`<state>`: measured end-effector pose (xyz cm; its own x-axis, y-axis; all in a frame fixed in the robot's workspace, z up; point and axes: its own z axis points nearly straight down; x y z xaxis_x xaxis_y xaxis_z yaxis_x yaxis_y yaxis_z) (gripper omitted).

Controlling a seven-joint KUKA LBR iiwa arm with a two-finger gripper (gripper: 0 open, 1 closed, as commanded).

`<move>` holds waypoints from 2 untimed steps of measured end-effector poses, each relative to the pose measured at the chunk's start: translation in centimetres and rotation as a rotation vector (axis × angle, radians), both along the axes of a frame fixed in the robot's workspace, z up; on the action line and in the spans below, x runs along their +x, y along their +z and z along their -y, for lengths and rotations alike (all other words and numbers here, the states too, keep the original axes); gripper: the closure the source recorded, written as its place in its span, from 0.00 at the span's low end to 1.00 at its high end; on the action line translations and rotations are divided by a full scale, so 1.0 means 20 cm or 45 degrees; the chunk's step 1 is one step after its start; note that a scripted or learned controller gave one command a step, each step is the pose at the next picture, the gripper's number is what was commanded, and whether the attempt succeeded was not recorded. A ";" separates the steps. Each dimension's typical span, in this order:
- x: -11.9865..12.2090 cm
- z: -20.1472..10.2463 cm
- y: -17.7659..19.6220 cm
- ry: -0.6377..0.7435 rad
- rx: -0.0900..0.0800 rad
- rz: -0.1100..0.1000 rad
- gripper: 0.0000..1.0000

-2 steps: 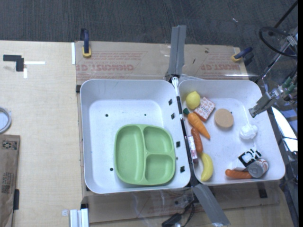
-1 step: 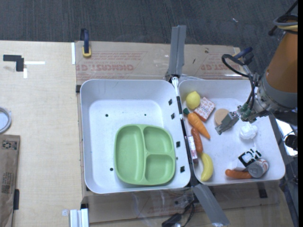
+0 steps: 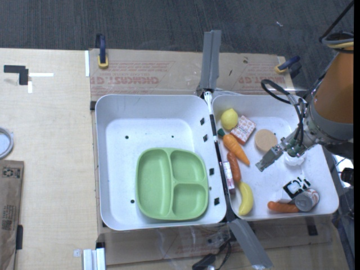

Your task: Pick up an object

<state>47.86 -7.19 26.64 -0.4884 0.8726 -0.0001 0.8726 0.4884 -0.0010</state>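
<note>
camera view shows you the pincer (image 3: pixel 269 161) low over the right bin's (image 3: pixel 325 159) middle, near the tan disc (image 3: pixel 264 139); whether it's spread, you cannot tell.

**Arm and jaws, as they stand**

My arm (image 3: pixel 337 94) comes in from the right side, orange band uppermost, grey wrist angled down and to the left. Cables loop beside the wrist. My gripper (image 3: pixel 266 161) points down-left at a slant, low. How far the jaws are parted I cannot tell at this angle. Nothing is seen between them.
</note>
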 end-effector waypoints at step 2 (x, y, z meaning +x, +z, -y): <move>0.28 -0.12 -0.05 -0.024 0.000 -0.002 0.00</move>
